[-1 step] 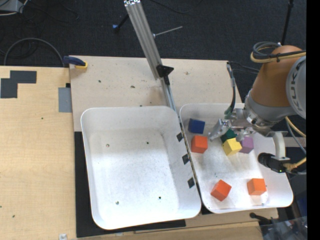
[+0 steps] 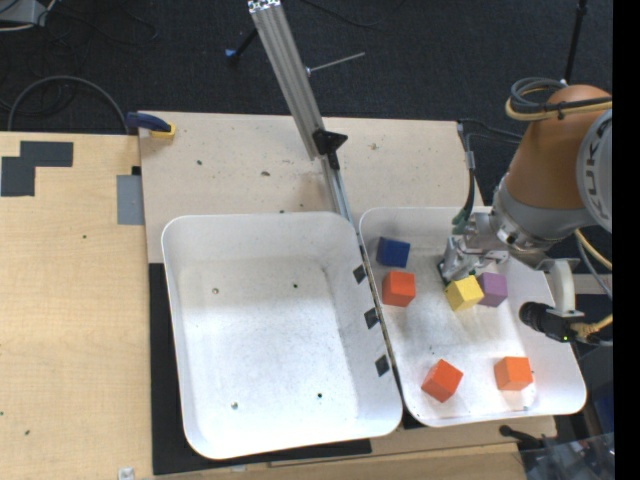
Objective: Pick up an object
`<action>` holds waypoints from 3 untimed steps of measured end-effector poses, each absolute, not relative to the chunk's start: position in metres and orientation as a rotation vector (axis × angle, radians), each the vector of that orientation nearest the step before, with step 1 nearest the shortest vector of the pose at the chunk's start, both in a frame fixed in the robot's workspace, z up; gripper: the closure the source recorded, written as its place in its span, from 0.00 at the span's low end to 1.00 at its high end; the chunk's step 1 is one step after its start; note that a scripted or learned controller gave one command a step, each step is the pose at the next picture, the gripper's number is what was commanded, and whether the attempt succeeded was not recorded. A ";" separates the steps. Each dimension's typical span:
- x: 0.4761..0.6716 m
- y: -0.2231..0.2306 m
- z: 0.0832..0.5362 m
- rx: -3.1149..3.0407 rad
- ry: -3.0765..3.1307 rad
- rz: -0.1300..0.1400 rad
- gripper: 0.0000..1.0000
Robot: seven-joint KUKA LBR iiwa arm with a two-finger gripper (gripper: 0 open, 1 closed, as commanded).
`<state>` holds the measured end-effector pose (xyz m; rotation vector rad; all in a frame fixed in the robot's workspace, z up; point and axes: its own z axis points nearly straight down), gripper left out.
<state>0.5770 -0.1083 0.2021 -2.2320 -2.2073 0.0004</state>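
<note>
The gripper [image 2: 462, 265] sits low over the yellow cube [image 2: 465, 292], which touches the purple cube [image 2: 494, 288]. I cannot tell how its jaws stand. Risk: closing may nudge the purple neighbour or lose the yellow cube.

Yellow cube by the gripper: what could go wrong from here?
1. The yellow cube sits against the purple cube; the gripper closing there could catch both or shove one aside.
2. The gripper is over the yellow cube's upper-left edge, so an off-centre grasp may slip.
</note>
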 end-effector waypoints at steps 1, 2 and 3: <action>0.577 -0.108 0.202 -2.233 -2.206 0.001 0.00; 0.524 0.055 0.198 -2.208 -2.224 0.004 0.00; 0.526 0.049 0.208 -2.221 -2.214 0.007 1.00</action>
